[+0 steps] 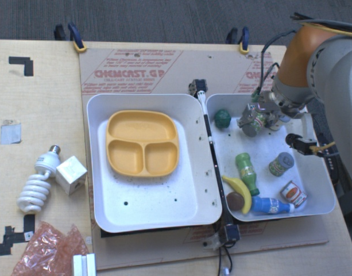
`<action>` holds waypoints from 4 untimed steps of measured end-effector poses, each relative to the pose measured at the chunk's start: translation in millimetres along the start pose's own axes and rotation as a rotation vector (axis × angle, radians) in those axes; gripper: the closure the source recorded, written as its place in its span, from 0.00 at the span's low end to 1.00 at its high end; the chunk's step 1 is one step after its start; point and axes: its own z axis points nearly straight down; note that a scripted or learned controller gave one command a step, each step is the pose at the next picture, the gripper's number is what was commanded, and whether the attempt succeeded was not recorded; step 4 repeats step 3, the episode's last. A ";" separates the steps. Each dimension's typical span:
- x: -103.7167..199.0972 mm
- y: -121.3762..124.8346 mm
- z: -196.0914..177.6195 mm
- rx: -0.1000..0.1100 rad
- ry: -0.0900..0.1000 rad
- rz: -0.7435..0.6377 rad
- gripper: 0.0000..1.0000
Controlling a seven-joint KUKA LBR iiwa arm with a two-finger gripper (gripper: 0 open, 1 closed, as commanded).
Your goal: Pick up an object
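- Pincer [255, 119] low over right bin [319, 180], near green ball [223, 118]; grip state impossible to tell.
- Bottle [246, 173], banana [240, 191], cans crowded nearby.
- Risk: missed grasp, clipping bin wall.

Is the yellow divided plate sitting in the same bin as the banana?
No, the yellow plate lies in the left bin, the banana in the right bin.

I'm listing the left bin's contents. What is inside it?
Inside the left bin lies one yellow three-compartment plate, toward the far side, its compartments bare. Whatever might lie beneath the plate is covered.
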 end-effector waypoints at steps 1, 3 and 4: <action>31.9 0.4 -146.4 -0.003 0.001 0.001 1.00; 150.1 0.6 -129.2 -0.001 0.001 0.002 1.00; 150.1 0.6 -129.2 -0.001 0.001 0.002 1.00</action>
